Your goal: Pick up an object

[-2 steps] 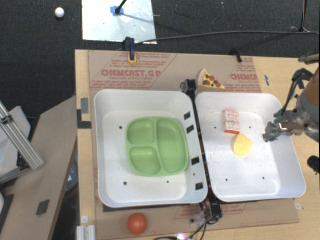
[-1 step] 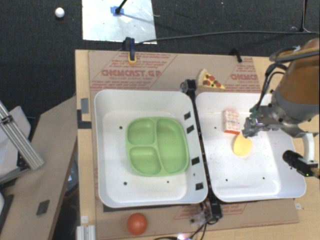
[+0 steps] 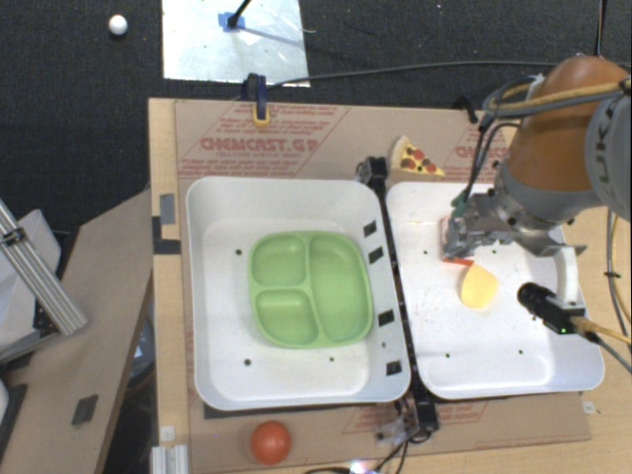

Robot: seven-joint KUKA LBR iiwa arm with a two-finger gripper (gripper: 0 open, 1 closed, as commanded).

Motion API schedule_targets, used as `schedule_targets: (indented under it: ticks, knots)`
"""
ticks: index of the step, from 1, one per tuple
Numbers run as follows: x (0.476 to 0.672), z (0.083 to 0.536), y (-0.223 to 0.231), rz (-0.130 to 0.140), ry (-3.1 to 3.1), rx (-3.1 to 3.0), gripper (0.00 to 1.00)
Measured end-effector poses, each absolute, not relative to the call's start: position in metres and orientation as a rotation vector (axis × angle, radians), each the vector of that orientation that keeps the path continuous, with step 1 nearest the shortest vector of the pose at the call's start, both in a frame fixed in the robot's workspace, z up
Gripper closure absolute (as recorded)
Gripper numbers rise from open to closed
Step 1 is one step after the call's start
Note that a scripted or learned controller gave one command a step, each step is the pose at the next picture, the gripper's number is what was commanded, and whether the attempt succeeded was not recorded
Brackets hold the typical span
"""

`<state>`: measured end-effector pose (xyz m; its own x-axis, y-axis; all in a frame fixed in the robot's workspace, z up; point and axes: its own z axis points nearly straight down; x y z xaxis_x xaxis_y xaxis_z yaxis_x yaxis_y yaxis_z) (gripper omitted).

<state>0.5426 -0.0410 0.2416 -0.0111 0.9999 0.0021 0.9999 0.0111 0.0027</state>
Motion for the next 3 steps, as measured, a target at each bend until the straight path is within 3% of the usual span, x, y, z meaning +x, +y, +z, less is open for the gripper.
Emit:
schedule_targets:
  ticks: [2,3]
  knots:
    - [0.562,0.247,0.061,0.005,2.232,2.210,1.00]
    - [0.582,0.230,0.107,0.004,2.230,2.212,1.00]
